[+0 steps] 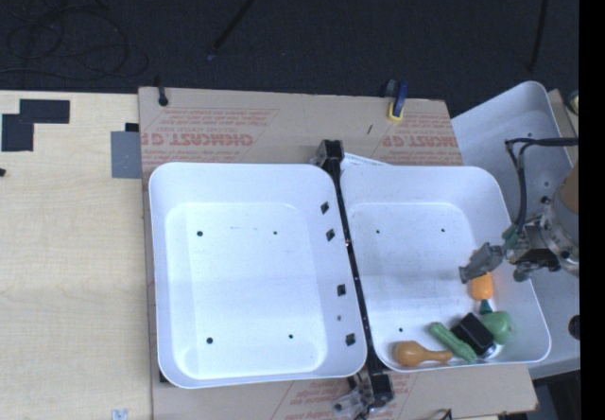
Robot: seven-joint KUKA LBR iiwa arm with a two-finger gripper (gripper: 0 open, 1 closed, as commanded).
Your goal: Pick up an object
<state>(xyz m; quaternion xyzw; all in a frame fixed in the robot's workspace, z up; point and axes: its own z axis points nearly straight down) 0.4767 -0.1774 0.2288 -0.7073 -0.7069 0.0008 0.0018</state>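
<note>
Pincer (pixel 484 262) above orange piece (pixel 482 287) in right bin (pixel 416 183)

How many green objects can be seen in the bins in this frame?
2, both in the right white bin, near its front right corner: a long green plastic piece beside a black block, and a rounded green object just right of it. Others may be hidden underneath.

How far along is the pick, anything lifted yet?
Nothing looks lifted. The pincer sits low at the right bin's right side, just above an orange piece. The green toy, black block and yellow-orange toy lie in the bin's near corner. Grasp and lift remain.
</note>
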